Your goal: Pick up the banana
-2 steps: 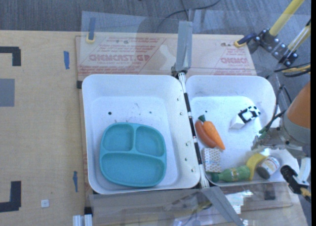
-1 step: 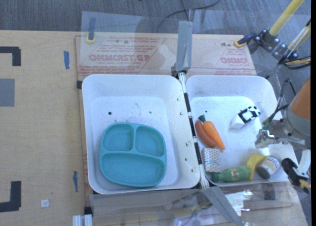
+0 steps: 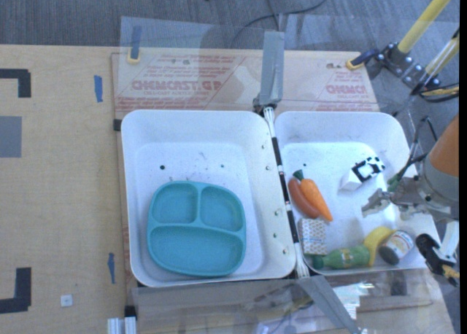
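Now the teal plate lies in the left bin. In the right bin, a carrot lies beside the divider. The banana rests near the front wall, between a green bottle and a small jar. The gripper hovers just above it, fingers apart, holding nothing.

Teal divided plate in left bin; carrot, green bottle in right bin.

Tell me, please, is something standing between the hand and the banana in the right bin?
Nothing visible lies between them. The hand hangs above the right bin, and the banana is just below it in the view. A green bottle and a small jar touch the banana's sides, crowding a grasp.
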Controlling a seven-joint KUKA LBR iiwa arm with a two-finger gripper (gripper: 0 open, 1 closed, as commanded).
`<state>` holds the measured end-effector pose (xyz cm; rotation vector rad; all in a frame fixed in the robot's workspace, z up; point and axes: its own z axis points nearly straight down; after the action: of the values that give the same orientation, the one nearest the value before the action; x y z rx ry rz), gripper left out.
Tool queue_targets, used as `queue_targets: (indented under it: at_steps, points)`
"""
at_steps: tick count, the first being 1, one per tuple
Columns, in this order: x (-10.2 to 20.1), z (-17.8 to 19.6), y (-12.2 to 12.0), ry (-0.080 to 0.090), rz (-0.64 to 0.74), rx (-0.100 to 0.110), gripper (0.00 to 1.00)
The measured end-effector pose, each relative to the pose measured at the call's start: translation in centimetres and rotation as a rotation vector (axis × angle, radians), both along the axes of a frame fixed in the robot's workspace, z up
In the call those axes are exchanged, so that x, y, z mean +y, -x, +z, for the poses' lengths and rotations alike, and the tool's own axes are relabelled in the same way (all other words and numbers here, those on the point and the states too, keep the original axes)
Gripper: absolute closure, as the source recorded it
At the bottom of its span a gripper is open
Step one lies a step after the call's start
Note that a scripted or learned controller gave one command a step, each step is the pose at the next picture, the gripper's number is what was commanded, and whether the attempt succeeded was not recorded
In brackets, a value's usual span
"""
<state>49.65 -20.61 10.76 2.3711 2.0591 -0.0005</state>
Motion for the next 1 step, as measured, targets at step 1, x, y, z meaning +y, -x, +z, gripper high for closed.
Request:
queue_targets:
  at_steps: [1]
  points:
    - [1.25,-1.92,1.39,0.002,0.094,-0.007,0.00]
